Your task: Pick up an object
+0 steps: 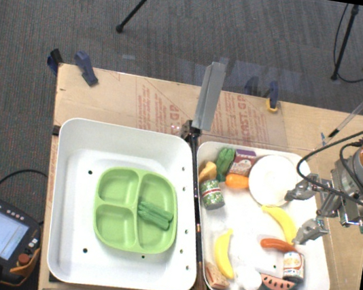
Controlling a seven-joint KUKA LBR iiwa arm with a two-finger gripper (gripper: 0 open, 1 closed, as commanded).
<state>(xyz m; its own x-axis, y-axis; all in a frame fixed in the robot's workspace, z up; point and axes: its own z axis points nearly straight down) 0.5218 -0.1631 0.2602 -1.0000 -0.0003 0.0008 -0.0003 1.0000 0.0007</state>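
Observation:
My gripper [305, 212] hangs over the right edge of the right bin [323, 268], open, with nothing between its fingers. One fingertip [297, 193] sits near a white round plate [273, 179]; the other [310, 231] is above a small can [293, 265]. A yellow banana [280, 221] lies just left of the gripper, with an orange sausage [277, 244] below it. Further left are a second banana [223, 251], a green-labelled can [212, 194], an orange [237, 181], a green vegetable [225, 160] and a purple box [243, 161].
A watermelon slice [276, 285], a white lump [247, 277] and a bread piece [215, 275] lie along the right bin's front. The left bin [76, 158] holds a green divided plate [118, 192] bearing a green pod [155, 213]. A grey post [208, 100] stands behind the bins.

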